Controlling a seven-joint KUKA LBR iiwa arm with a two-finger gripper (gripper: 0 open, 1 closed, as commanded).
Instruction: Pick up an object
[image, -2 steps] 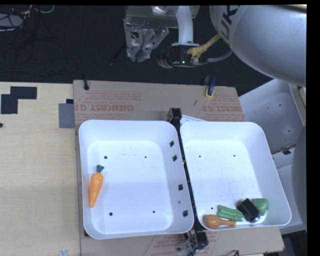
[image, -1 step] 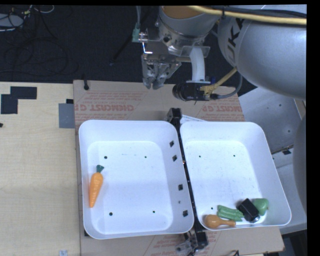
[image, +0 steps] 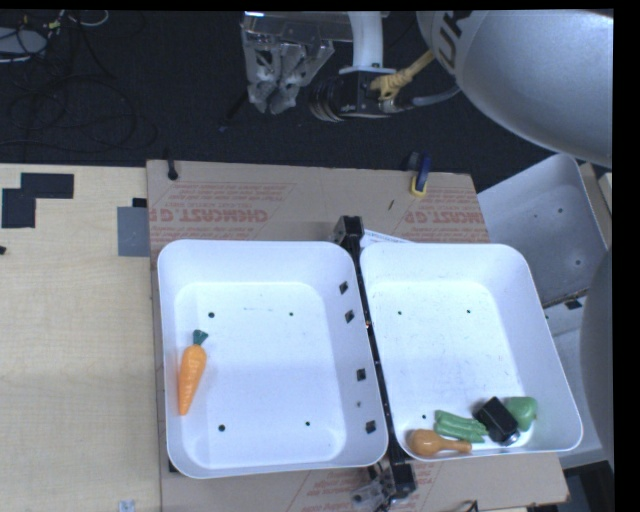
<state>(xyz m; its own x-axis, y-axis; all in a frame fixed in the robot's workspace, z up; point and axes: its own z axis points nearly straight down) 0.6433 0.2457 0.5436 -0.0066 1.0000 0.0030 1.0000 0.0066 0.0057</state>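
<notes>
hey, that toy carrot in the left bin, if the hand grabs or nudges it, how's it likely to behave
The carrot looks like moulded plastic, so probably stiff and light. Its tapered, rounded body lies flat on the left bin floor, so a sideways nudge may roll or swing it. The smooth surface could slip from the hand, especially near the narrow tip.

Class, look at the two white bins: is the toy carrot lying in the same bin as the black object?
No. The carrot lies in the left bin, while the black object sits in the right bin.
</notes>
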